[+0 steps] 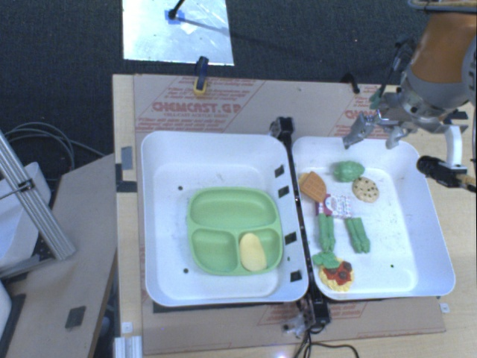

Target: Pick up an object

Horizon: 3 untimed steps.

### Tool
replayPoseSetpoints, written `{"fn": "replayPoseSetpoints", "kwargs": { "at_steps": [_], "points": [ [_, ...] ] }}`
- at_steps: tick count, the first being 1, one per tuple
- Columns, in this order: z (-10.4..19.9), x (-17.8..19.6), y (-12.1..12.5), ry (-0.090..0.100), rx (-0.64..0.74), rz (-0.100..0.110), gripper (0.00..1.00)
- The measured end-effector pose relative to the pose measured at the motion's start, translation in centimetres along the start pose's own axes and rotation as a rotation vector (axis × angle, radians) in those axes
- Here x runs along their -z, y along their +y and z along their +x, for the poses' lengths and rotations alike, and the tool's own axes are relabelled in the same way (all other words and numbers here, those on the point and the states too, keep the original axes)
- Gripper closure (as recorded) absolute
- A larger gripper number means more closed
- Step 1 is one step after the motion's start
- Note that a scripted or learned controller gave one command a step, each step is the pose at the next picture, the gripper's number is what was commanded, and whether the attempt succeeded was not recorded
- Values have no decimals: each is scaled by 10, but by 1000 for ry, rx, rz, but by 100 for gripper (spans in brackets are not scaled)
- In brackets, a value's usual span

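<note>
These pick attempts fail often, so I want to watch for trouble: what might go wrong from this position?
1. The toys in the right bin lie packed together: the cookie touches the green lettuce piece, so the gripper, open above the bin's far rim, may nudge or pinch both.
2. The two green stalks are thin and flat, and could slip out.
3. The wrapped candy overlaps one stalk, so lifting either may drag the other.

A robotics lab: left of and below the gripper [377,131] fingers, two white bins [216,149] sit clamped on a cardboard-topped bench [216,103], cables [33,136] trailing far left over dark carpet.
</note>
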<state>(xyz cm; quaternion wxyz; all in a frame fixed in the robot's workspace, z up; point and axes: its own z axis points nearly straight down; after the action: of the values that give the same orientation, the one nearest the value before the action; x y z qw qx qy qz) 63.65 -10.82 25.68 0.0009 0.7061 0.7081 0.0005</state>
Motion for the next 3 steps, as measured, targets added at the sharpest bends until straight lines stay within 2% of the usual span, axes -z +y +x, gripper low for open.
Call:
{"fn": "replayPoseSetpoints", "kwargs": {
  "at_steps": [1, 2, 3],
  "points": [
    [76, 22, -54, 3, 6, 2, 0],
    [46, -38, -105, 1, -6, 9, 0],
    [-14, -162, -126, -1, 0, -3, 0]
  ]
}}
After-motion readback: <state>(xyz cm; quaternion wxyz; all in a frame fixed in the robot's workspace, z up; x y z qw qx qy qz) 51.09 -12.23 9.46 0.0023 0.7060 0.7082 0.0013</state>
